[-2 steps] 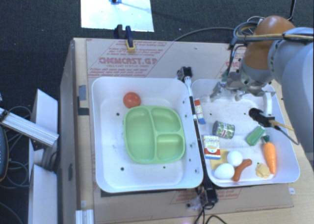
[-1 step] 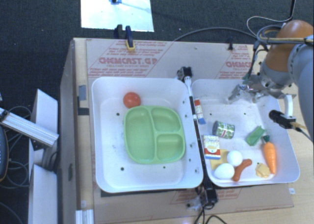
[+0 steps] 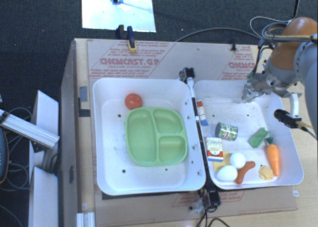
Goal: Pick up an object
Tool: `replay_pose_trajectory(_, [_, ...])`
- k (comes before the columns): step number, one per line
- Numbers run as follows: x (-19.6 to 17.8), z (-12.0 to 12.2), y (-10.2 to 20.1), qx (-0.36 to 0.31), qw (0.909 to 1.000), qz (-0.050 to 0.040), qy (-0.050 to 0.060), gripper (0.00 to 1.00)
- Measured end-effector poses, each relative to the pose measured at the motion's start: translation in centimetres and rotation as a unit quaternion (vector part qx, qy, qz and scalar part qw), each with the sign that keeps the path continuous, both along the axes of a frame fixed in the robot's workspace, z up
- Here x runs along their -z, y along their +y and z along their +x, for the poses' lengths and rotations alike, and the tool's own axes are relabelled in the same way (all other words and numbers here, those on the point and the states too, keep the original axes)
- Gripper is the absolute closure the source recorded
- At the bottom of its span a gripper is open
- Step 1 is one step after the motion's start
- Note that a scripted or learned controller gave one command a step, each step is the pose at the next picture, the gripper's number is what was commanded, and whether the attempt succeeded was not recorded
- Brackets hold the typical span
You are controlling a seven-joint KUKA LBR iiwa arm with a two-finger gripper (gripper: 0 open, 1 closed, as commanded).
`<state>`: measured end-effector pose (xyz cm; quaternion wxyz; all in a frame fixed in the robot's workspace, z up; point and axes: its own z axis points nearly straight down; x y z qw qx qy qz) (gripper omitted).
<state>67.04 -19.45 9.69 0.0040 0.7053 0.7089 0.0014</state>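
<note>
— Two white bins sit side by side on the tabletop (image 3: 149,57). What is in the left bin (image 3: 107,136)?

— It holds a green plate (image 3: 155,136) with three parts, lying flat in the middle. A red ball (image 3: 133,101) sits just past the plate, at about eleven o'clock from it, close to its rim.

— And the right bin (image 3: 233,97)?

— Lots of little things, mostly at the six o'clock end. A green can (image 3: 226,131) lies on its side near the middle. A small red and white box (image 3: 214,149) is just beside it, at seven o'clock from the can. Two white eggs (image 3: 232,167) lie near the six o'clock wall, and a brown sausage (image 3: 244,171) touches them. An orange carrot (image 3: 273,157) lies toward four o'clock, with a dark green piece (image 3: 258,137) next to its leafy top. A pale yellow lump (image 3: 266,172) rests by the carrot's tip. A thin red and white tube (image 3: 200,112) lies along the wall between the bins.

— Where is the arm?

— It comes in at two o'clock. The gripper (image 3: 252,92) is low over the twelve o'clock end of the right bin, on a bare part, well apart from the toys.

— Are its fingers holding something?

— Nothing sits between them. I cannot tell if they are wide or narrow.
</note>
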Motion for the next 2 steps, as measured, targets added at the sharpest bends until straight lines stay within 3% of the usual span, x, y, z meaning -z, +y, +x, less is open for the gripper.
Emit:
replay_pose_trajectory(1, [0.0,0.0,0.0,0.000,1.0000,0.0000,0.000,0.00])
replay_pose_trajectory(2, [1.2,-0.1,3.0,0.000,1.0000,0.0018,0.002,0.00])
